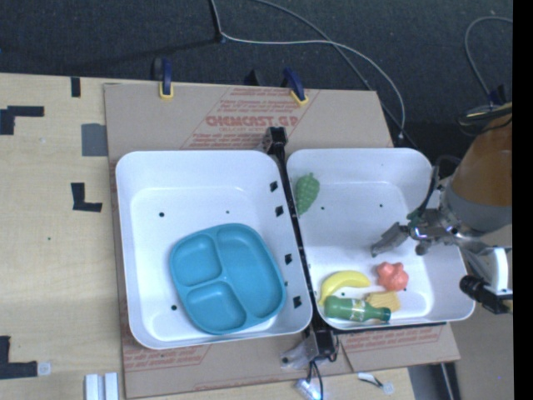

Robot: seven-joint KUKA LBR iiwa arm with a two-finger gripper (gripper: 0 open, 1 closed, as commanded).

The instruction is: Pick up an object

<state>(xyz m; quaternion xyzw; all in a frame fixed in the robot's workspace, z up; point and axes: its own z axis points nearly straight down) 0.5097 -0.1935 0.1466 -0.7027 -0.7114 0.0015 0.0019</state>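
gripper hung mid-right of frame over the right bin, fingers apart w/ nothing btwn them, prob staged above the 3 toys at lower right: red toy, banana, green bottle.

Even, moderately bright overhead light, soft shadows inside the two white bins, mild glare on their floors, overall soft focus, low resolution, dark carpet at the top dim and grainy
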